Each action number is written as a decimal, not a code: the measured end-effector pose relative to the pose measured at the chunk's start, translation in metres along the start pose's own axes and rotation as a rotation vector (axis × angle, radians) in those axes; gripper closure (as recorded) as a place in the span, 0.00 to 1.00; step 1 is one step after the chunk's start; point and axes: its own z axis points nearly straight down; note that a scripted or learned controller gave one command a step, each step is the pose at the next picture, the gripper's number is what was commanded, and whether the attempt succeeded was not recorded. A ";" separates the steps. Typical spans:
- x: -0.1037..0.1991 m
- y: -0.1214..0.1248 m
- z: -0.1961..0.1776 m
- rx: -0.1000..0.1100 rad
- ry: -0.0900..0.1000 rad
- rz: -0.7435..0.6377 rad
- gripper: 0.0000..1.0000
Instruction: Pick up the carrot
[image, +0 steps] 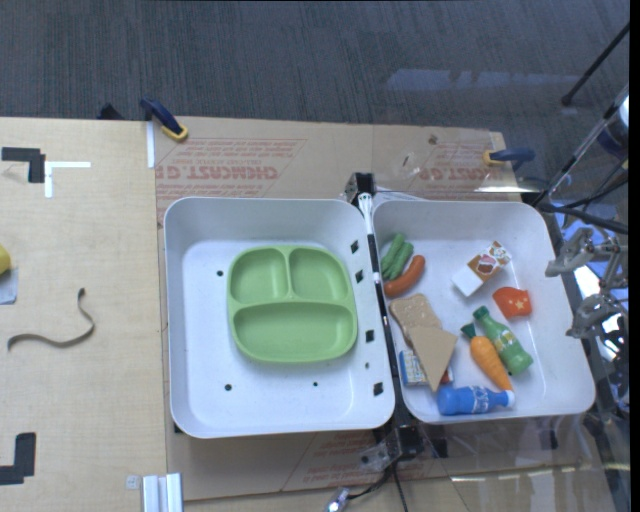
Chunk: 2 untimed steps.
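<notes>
The bench (80, 400) is pale wood, with a sheet of printed cardboard (260, 165) under two shallow white bins; beyond it lies dark grey carpet (300, 50). Two blue clamps, one (165, 118) behind the left bin (180, 330) and one (510, 156) behind the right bin (535, 230), grip the cardboard's far edge. The arm's metal end (590, 290) stands just outside the right bin's right wall, apart from everything in it; whether the jaws are open or shut I cannot tell. The left bin holds one green divided plate (293, 303). The right bin holds one carrot (489, 360), lying just left of a green bottle (503, 341) and above a blue bottle (474, 400). Also there: one red tomato (512, 301), one small white carton (482, 268), one brown slice (427, 335), one sausage (404, 276) beside one green vegetable (394, 254).
</notes>
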 end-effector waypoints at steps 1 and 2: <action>0.034 0.023 0.153 -0.002 0.002 -0.072 0.00; 0.029 0.058 0.172 -0.002 0.003 -0.020 0.00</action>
